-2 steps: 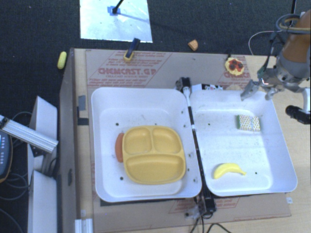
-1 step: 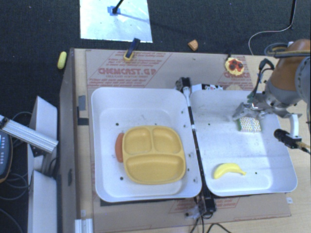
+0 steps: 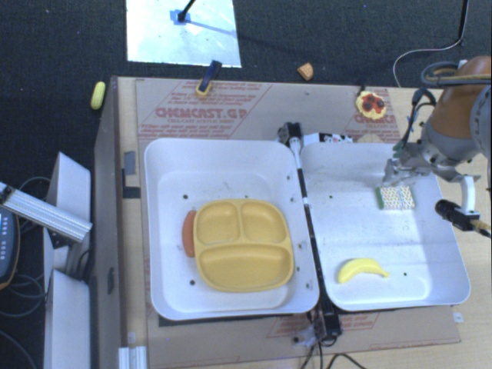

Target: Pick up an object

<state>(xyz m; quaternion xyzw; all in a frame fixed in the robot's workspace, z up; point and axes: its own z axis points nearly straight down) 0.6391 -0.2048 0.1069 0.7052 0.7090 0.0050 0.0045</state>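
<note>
In the right bin [image 3: 430,283], a small green-and-white checkered block [image 3: 395,198] lies near the far right corner. My gripper [image 3: 398,174] hangs just behind and above that block, close to it; nothing shows between its fingers. A yellow banana [image 3: 363,269] rests toward the front of the same bin. The left bin [image 3: 165,206] holds a yellow divided plate [image 3: 243,244], and an orange-red sausage [image 3: 188,233] lies against the plate's left edge.
A small round pizza toy [image 3: 371,104] sits on the cardboard behind the right bin. On the dark floor lie a yellow piece [image 3: 98,94] and an orange piece [image 3: 305,71]. A black divider [image 3: 305,206] runs between the bins.
</note>
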